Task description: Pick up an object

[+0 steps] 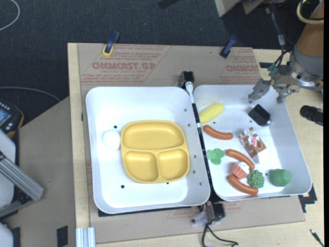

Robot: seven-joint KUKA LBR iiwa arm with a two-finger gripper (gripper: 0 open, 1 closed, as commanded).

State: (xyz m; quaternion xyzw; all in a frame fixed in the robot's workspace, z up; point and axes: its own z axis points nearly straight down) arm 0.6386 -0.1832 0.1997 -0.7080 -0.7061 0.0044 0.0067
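The nearest candidate for a pick is the black block [259, 114], lying flat in the right bin [298, 153] near its back edge, just below the end effector [273, 89]. It looks small, rigid and light, with flat faces; I judge it should hold firm if pinched across its short sides, though its smooth plastic may slip if caught on a corner. It is dark, roughly rectangular and turned at a slant to the bin wall, apart from the other items.

The end effector hangs above the bin's back rim with its 2 fingers spread apart and nothing between them.

Other choices in the same bin look like toy food, probably hollow and light: a corn cob [211, 111] near the divider, rounded and likely to roll; 3 sausages, the nearest [218, 133] slim and curved; a green ball [279, 177] at the front right, hard to pinch. The left bin [97, 138] holds a yellow tray [154, 151] and a white ball [111, 139].
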